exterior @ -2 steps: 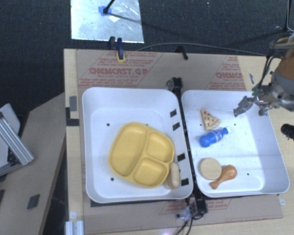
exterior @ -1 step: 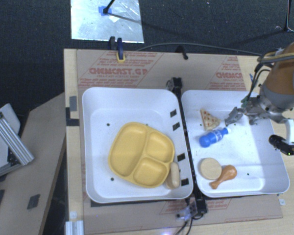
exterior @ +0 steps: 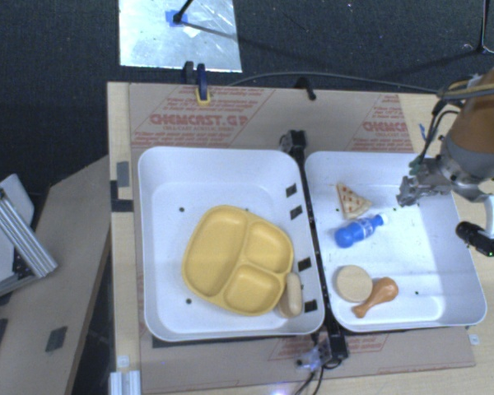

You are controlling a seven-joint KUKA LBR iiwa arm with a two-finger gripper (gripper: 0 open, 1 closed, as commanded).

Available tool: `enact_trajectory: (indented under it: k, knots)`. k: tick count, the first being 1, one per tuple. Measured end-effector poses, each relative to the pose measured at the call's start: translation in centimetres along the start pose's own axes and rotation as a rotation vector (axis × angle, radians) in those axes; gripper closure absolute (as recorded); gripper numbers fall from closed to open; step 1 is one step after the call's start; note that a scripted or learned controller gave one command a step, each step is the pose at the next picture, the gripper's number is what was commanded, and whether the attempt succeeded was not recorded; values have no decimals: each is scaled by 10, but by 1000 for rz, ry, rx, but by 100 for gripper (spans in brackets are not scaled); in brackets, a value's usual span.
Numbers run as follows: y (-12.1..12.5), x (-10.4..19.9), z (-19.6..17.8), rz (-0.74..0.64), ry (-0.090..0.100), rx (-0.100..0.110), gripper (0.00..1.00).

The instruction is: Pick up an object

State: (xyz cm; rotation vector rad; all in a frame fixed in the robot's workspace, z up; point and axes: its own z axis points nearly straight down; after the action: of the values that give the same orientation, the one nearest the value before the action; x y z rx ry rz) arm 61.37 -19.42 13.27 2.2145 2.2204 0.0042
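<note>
The right bin (exterior: 453,270) holds a triangular pizza-slice toy (exterior: 351,198), a blue bottle (exterior: 358,230) lying on its side, a round tan disc (exterior: 353,283) and an orange-brown drumstick (exterior: 376,295). My gripper (exterior: 410,191) hangs over the upper right part of this bin, to the right of the pizza slice and up and right of the bottle. It is apart from all of them, and nothing shows in it. The grey arm with its orange band (exterior: 482,122) comes in from the right edge.
The left bin (exterior: 160,220) holds a yellow divided plate (exterior: 239,258), with a beige bread-like piece (exterior: 291,295) at its lower right. Black clips line the divider (exterior: 306,220) between the bins. A dark fitting (exterior: 480,238) juts over the right bin's right rim.
</note>
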Motion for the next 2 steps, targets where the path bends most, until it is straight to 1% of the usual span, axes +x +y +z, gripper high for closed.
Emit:
enact_trajectory:
  k: [1, 2]
  knots:
    - [9, 7, -58, -3, 0, -2, 100]
    - [11, 7, -103, -3, 0, -1, 100]
